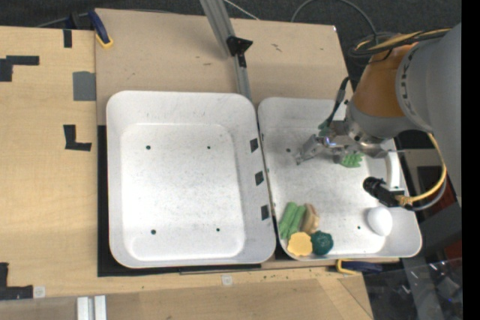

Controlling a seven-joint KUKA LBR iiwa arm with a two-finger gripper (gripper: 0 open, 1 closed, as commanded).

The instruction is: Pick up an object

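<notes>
Two white bins below; my claw [309, 150], fingers apart and empty, hovers in the right bin [300, 116]. Next: reach near toys [304, 225].

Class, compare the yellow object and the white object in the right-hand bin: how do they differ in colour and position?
The yellow object is yellow and lies at the right bin's near-left corner, touching other small items. The white object is pale, nearly matching the bin, and lies apart near the right wall. Both look small and rounded.
</notes>
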